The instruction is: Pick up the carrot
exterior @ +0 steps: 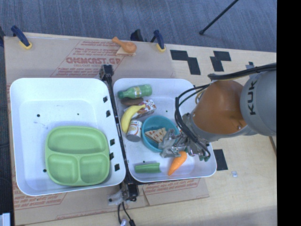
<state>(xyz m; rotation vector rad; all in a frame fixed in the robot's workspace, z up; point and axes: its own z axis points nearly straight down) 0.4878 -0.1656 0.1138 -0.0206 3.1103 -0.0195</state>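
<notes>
Single fixed camera above the bench (pixel 235 192), angled down, taking in both white bins (pixel 19 126)

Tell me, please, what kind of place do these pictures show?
Probably a robot lab bench for grasping trials, not a kitchen. Two white bins sit on cardboard held by clamps, toy food such as the carrot lies inside one, and a stand leg rests on carpet.

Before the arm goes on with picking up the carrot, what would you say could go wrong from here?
1. The carrot lies close to the right bin's near wall, leaving the end effector little room; it may scrape the wall.
2. The blue bowl sits right beside the end effector and could get nudged.
3. The carrot tapers, so it might slip from a grasp.
</notes>
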